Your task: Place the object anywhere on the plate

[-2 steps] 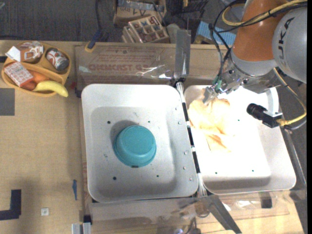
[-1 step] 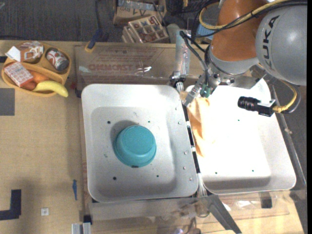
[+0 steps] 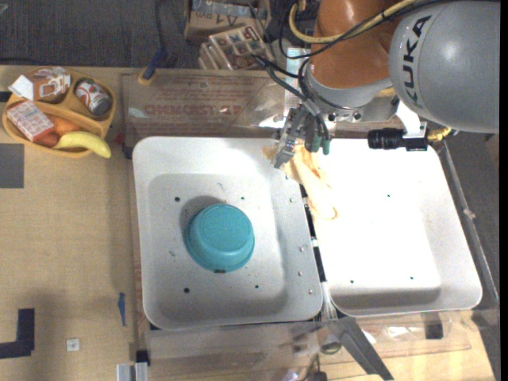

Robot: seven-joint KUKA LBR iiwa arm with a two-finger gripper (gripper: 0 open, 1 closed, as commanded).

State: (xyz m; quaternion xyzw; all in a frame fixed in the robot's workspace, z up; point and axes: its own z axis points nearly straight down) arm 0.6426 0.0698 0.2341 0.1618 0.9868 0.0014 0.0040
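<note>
A teal round plate (image 3: 220, 236) lies in the middle of the left white bin (image 3: 159, 173). My gripper (image 3: 300, 145) hangs over the rim between the two bins, near their far edge. Its fingers are shut on the top end of a floppy yellow-orange object (image 3: 315, 185). That object trails down and to the right over the left edge of the right bin (image 3: 397, 236) and looks blurred. The plate sits about a hand's width to the lower left of the gripper, with nothing on it.
At the far left an orange tray (image 3: 24, 133) holds toy food, with a yellow banana (image 3: 83, 142) at its front. Cardboard and cables lie behind the bins. The bulky grey and orange arm (image 3: 397, 38) overhangs the right bin's far edge.
</note>
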